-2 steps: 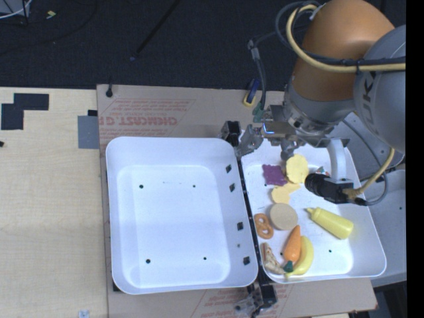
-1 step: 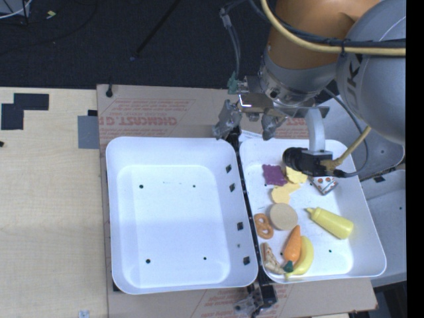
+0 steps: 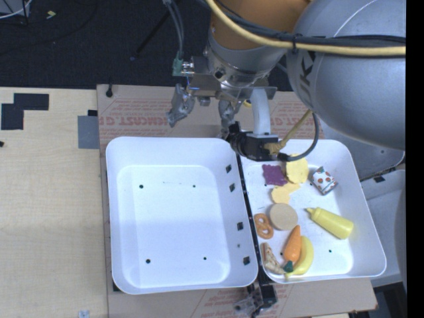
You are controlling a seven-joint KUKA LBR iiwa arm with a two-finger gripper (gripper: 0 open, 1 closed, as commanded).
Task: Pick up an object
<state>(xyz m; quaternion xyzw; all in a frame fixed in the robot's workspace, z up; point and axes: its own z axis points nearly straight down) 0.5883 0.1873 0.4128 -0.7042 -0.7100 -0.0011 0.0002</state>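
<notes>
Gripper (image 3: 202, 114) sits high, above the back edge of the bins, near the divide between them. You see two fingers hanging apart with nothing between them, so read it as open and empty.

All candidate objects lie in the right bin (image 3: 368, 257): purple piece (image 3: 272, 173), yellow pieces (image 3: 297, 171), round tan disc (image 3: 283, 216), pretzel (image 3: 264, 225), mustard bottle (image 3: 329, 221), carrot (image 3: 292, 243) lying against the banana (image 3: 303, 258), and a small red-and-white item (image 3: 322, 181). Left bin (image 3: 119, 257) holds nothing to pick.

Risks from here, as judgement:
- Objects are crowded and touching; a descent onto the carrot/banana pair could nudge both and close on neither.
- The flat disc and yellow pieces offer little height; fingers may slide over them.
- Several things lie close to the centre wall; watch for a finger striking the rim.
- A straight descent from here meets the back rim rather than any object.
</notes>
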